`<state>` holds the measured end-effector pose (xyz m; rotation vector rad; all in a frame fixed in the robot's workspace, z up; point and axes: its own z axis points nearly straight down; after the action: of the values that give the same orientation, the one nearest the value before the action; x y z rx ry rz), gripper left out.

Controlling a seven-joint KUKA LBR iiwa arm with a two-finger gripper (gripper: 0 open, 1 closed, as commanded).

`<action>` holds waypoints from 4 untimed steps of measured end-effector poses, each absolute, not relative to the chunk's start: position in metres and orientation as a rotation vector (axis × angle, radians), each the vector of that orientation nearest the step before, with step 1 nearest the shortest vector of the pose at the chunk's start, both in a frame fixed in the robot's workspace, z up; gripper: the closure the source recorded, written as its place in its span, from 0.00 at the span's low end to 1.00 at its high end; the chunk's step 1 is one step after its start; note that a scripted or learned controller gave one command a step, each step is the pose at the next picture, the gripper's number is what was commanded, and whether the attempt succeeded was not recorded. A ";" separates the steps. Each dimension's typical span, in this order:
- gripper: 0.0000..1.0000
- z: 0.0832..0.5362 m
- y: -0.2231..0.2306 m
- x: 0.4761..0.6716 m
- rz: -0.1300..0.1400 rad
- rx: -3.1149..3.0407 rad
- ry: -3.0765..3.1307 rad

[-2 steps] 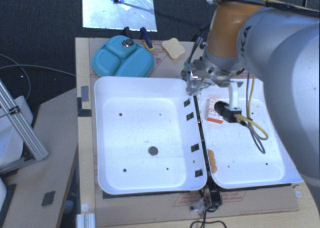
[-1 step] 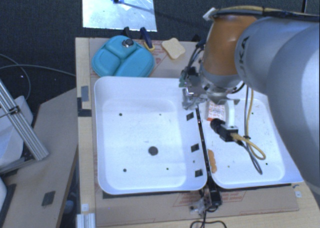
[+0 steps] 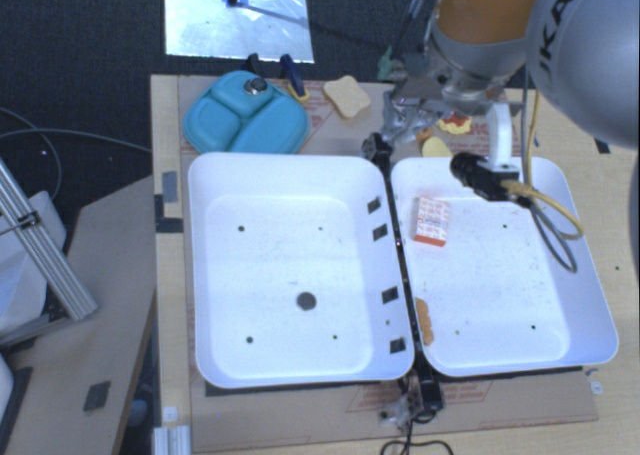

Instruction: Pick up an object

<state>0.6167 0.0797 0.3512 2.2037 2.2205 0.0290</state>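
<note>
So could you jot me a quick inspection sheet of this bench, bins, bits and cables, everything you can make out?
Surface: wooden bench bearing two shallow white bins, left bin and right bin, side by side.
Job's things: red-and-white flat packet and small tan piece in the right bin; small dark round disc in the left bin.
Clutter: blue divided plastic tray and tan toast-shaped piece behind the bins.
Gripper: gripper at the bins' back edge; fingers too blurred to judge.
Cables: yellow cable looping over the right bin.
Surroundings: dark floor, shiny metal sheet.
</note>
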 end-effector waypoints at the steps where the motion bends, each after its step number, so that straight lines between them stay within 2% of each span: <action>1: 1.00 0.283 0.129 0.578 -0.004 2.215 2.234; 2: 1.00 0.422 0.098 0.570 0.023 2.212 2.216; 3: 1.00 0.357 0.152 0.571 -0.003 2.215 2.232; 4: 1.00 0.260 0.156 0.641 0.003 2.219 2.221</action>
<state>0.6412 0.1558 0.2604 2.2188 2.2210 0.0028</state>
